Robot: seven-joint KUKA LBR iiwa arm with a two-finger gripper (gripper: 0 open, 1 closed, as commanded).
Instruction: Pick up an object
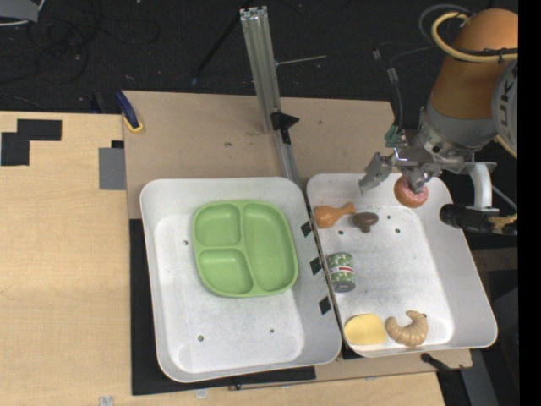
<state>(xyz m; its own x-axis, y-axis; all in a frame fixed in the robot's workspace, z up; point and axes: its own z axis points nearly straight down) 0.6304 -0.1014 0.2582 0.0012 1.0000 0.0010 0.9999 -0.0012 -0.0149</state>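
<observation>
Hand [412, 176] positioned over far edge of right white bin [439, 269], directly above round pink-red object [412, 194]; finger spacing cannot be told. Green three-compartment plate [245, 249] lying in left white bin [169, 311].

The two bins [254, 345] are seen as matt white plastic, finely speckled. The green divided plate [245, 249] is smooth plastic with a soft sheen. The counter [211, 134] is presented as dull brown board, and the upright post [260, 66] as ribbed bare metal.
</observation>
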